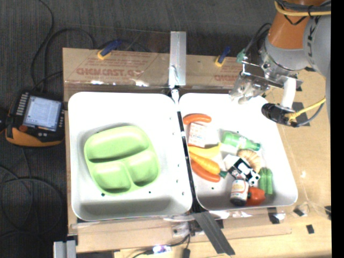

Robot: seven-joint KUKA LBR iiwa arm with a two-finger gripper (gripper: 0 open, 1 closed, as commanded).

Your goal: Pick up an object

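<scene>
Gripper above the right bin's far edge

The two-finger gripper (246, 94) hangs over the far rim of the right white bin (285, 160); whether it is spread or closed I cannot tell. Toy foods (231, 157) crowd that bin. The left white bin (80, 106) holds 1 green 3-compartment plastic tray (121, 157). Red lettering on the cardboard sheet (115, 69) behind is blurred

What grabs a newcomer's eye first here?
Likely the green divided tray, lying alone in the left bin. Next, the heap of toy food in the right bin: carrot, hot dog, small bottle. The gripper hangs over that bin's far right corner, above the pile.
</scene>
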